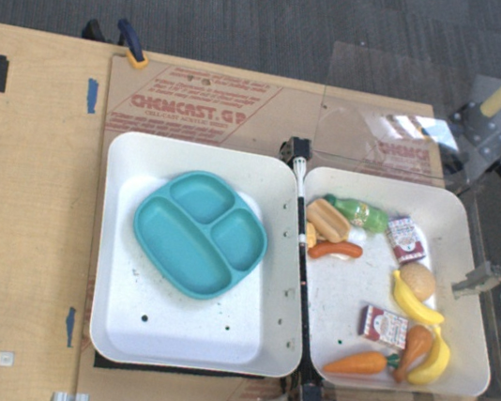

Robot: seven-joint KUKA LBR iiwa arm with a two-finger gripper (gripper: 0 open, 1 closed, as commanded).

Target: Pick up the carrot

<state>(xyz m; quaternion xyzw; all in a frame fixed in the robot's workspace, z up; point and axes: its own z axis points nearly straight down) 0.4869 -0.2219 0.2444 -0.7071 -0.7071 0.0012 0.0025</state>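
Note:
An orange carrot (358, 362) with a green stem end lies near the front edge of the right bin (365, 285), pointing left. A shorter, darker orange carrot (415, 349) leans beside it, between a red-and-white carton (384, 326) and a yellow banana (434, 360). My gripper (488, 277) is a grey shape at the view's right edge, by the right bin's right rim. It is well apart from both carrots, up and to their right, and nothing is visibly in it.
The right bin also holds a hot dog (328, 219), a red-orange pepper (335, 250), a green item (360, 213), a second carton (406, 238), a beige round item (418, 280) and another banana (416, 303). A teal divided plate (199, 234) sits in the left bin (116, 267).

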